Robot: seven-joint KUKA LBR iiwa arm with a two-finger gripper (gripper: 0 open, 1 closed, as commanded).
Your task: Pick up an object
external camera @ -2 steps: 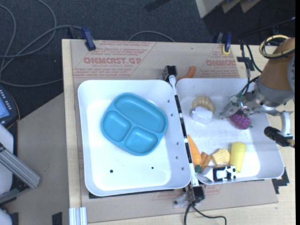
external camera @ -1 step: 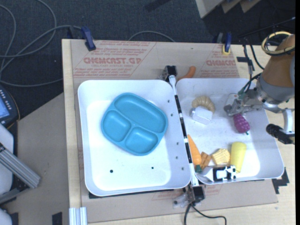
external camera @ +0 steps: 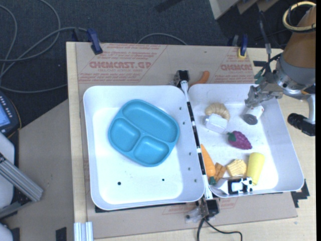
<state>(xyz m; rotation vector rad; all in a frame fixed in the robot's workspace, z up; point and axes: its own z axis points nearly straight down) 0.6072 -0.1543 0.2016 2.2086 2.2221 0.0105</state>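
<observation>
My gripper (external camera: 254, 108) hangs over the far right part of the right bin (external camera: 281, 134), with nothing visibly held in it. Left of it lie a tan croissant (external camera: 217, 109) and a small white block (external camera: 215, 124). A purple bunch of grapes (external camera: 239, 140) lies nearer the bin's middle, below and left of the gripper. Along the near edge sit a yellow piece (external camera: 255, 166), a tan cracker-like piece (external camera: 235, 167), an orange carrot (external camera: 207, 161) and a black-and-white toy (external camera: 238, 186).
The left bin (external camera: 100, 179) holds a blue divided plate (external camera: 144, 132). An orange item (external camera: 203, 77) lies on the bench just beyond the bins' shared far corner. The arm's orange band (external camera: 301, 49) stands at the right edge.
</observation>
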